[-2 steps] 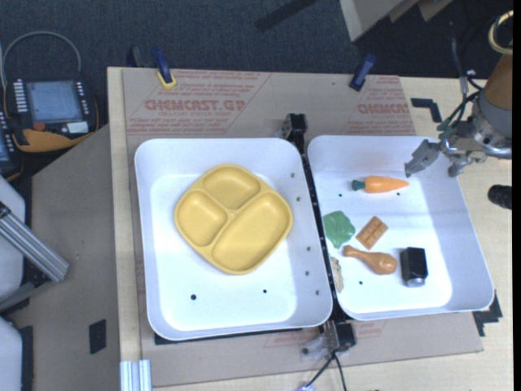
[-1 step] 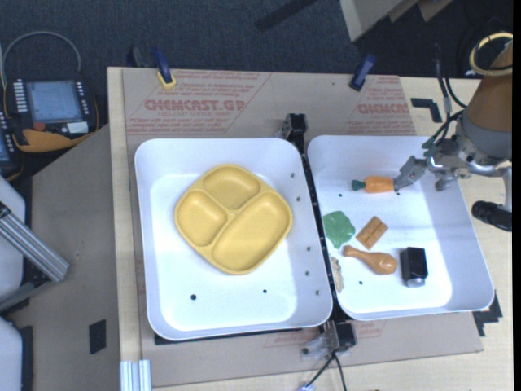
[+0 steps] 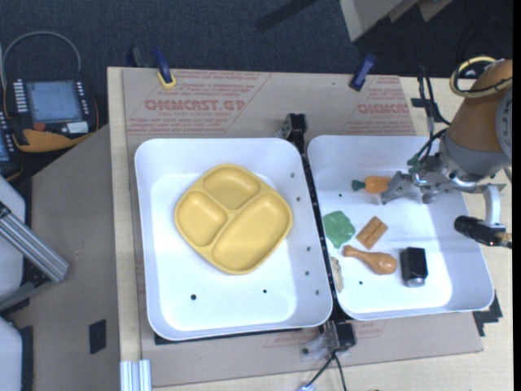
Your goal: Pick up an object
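Two shallow white bins side by side on the desk (image 3: 122,218): left bin (image 3: 163,300), right bin (image 3: 456,292). In the left bin, a yellow divided plate (image 3: 233,217), lying flat near the middle. In the right bin, five small things: an orange carrot with a green top (image 3: 373,185) near the upper middle, a green leafy piece (image 3: 338,227) by the left wall, a brown cracker-like block (image 3: 372,233) just right of it, a tan drumstick (image 3: 371,259) below both, and a black block (image 3: 414,265) just right of the drumstick's thick end. Reaching in from the right, the grey arm with its orange band (image 3: 480,120); the hand (image 3: 400,187) low over the upper part of the right bin. Carrot just left of the hand's tips, close or touching, not seen between the fingers. Other four things below and to the left, apart from the hand. Finger spread: cannot tell, too small and blurred.
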